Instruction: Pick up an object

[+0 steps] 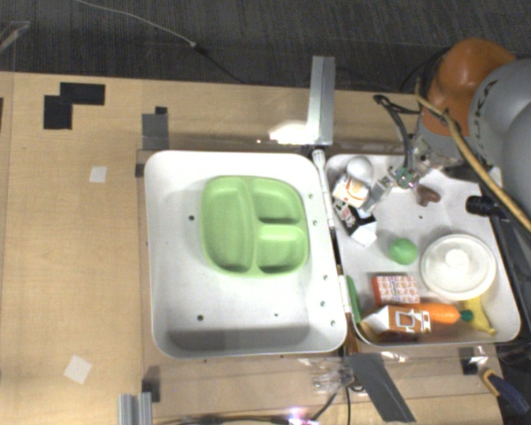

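The right bin holds several objects. A white, black and orange bottle-like item lies at its far left corner. A small green ball sits near the middle, beside a round white bowl. Along the near wall lie a red patterned box, a brown and white carton, an orange carrot and a yellow piece. A small brown object lies at the back. My gripper hangs low over the back of this bin, between the bottle-like item and the brown object.
The left bin carries a green divided plate. A thin green stick lies along the right bin's left wall. The grey arm with its orange band and cables crosses the right bin's far right corner. A metal post stands behind the bins.
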